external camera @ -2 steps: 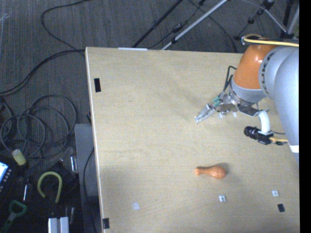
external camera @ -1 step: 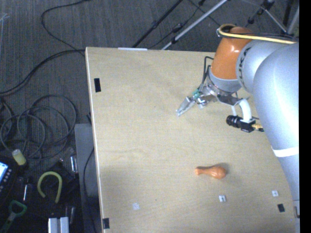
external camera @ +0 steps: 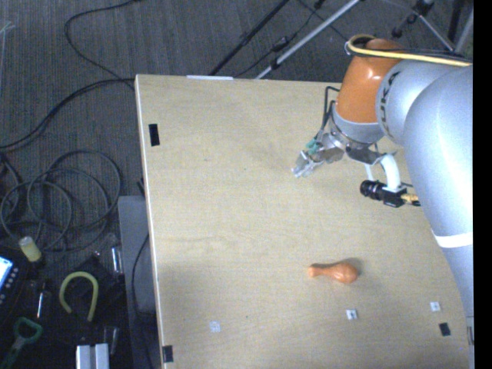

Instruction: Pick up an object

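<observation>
Dark grey carpet all round, strewn on the left with looped black cables and a yellow-green hooked tool. Thin metal stand legs slanting across the top of the view. In the middle, a pale wooden bench top, bare over most of its face, with a small black tab near its left edge and two tiny white squares low on the right.

Reaching in from the right, the grey arm, bulky and close to the camera, with the orange band above the wrist. Below the band, a black fitting jutting out to the side. At the tip, the gripper, pointing left and slightly down over the upper right part of the board. Too small and blurred to tell whether spread or closed; nothing recognisable seen in it.

Lower on the board, well apart from the gripper, the orange object: small, pear-shaped, lying on its side with the narrow end to the left and the rounder end to the right. Rests flat on the wood, touching nothing else, with the white squares near it below.
</observation>
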Motion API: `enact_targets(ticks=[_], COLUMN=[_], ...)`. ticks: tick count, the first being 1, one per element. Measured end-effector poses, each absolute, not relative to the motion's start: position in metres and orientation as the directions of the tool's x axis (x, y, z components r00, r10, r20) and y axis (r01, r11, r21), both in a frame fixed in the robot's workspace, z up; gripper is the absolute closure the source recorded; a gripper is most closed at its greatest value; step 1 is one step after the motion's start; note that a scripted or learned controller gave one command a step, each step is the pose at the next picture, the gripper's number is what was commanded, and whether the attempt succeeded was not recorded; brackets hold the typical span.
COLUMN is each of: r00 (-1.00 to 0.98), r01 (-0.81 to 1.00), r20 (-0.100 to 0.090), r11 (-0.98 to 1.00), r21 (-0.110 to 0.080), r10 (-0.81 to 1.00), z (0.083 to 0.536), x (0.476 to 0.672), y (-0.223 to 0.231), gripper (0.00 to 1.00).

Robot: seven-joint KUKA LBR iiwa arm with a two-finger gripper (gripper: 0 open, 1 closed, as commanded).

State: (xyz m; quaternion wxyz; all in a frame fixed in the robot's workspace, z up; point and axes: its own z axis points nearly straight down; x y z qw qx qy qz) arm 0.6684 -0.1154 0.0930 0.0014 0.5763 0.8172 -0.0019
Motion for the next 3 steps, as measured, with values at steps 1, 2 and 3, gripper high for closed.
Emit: enact_targets(ticks=[1, 2, 3], r00=[-0.336, -0.336, -0.336], r01=[0.942, 0.942, 0.942], r20=[-0.005, -0.006, -0.006], r11=[0.336, 0.336, 0.336], r21=[-0.002, -0.002, -0.002], r10=[0.942, 0.942, 0.942], z=[0.0929, 0.102, 0.102], x=[0.6683, 0.6685, 0.6684], y=[-0.1154, -0.1152, -0.1153], gripper=[0.0, 1.0, 0.0])
